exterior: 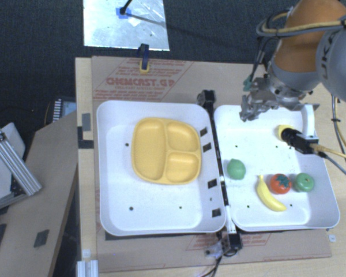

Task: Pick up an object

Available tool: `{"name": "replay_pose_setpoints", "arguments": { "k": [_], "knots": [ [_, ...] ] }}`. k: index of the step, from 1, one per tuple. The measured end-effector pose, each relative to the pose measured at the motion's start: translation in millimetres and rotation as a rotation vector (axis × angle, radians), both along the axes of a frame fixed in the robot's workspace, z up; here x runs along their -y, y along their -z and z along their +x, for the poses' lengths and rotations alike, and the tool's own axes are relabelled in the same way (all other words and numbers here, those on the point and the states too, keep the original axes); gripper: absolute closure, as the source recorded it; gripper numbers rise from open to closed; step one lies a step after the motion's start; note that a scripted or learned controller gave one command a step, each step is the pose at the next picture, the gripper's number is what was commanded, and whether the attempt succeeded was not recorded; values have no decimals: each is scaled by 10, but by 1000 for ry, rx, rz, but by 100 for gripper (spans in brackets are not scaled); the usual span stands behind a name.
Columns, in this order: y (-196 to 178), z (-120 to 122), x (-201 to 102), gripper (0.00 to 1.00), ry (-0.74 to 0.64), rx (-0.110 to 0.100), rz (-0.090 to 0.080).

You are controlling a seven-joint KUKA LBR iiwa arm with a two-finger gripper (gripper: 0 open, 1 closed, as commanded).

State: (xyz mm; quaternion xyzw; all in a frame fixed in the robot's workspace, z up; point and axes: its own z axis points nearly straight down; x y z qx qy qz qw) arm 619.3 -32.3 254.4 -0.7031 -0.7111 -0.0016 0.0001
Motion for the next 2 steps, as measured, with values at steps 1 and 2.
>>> {"name": "replay_pose_setpoints", "arguments": {
  "k": [1,2],
  "knots": [
    [18,76,-635,100,0,1,0],
    [200,94,-1154,100,1,-2,0]
  ]
}}
